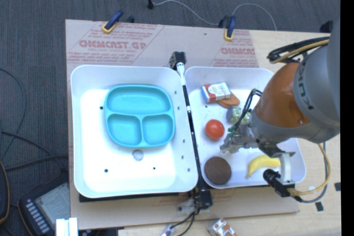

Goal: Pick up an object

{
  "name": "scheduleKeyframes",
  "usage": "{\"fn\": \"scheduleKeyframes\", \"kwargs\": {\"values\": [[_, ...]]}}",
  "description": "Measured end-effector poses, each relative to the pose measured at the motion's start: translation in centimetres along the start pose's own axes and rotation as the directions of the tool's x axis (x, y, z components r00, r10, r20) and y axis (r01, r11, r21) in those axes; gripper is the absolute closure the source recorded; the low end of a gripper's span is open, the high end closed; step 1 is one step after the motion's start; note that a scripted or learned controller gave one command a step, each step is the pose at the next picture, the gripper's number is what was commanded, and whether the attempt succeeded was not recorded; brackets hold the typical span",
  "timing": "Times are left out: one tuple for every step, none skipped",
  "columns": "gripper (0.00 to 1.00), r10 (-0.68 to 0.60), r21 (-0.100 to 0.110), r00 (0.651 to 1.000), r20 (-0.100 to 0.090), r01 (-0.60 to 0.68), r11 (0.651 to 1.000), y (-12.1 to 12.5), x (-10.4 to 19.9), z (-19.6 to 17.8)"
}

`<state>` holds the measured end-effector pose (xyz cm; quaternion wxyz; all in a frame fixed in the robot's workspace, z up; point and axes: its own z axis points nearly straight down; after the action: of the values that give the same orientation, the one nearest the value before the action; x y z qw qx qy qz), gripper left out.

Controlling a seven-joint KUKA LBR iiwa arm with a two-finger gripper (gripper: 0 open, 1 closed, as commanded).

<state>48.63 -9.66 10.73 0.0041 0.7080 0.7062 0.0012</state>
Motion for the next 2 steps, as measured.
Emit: {"fn": "scheduleKeyframes", "kwargs": {"values": [[0.0,0.0,0.0,1.0,0.0,0.0,1.0,-0.01,0.01,0.01],[1.0,-0.001,0.001,1.0,-0.001,0.001,1.0,0.01,0.03,-0.93]]}}
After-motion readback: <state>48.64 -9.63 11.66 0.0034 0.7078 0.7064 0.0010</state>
